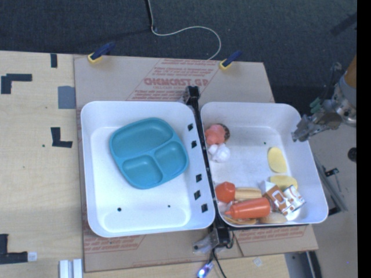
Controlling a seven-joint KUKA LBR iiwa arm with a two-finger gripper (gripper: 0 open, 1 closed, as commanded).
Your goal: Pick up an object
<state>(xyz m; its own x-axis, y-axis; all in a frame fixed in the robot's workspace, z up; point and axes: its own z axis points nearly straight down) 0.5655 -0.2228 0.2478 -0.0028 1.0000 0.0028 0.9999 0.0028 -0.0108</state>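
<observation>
Toy food [255, 204] lies heaped in the near corner of my right bin [290, 113], just beside a yellow piece [277, 160]. My gripper [304, 129] hangs over that bin's right rim, arm reaching in from the right; its grasp I cannot tell.

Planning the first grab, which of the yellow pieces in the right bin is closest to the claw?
The oval yellow piece lying alone near the right wall; the claw sits just up-right of it. The other yellow piece lies lower, by the orange-and-white box.
</observation>
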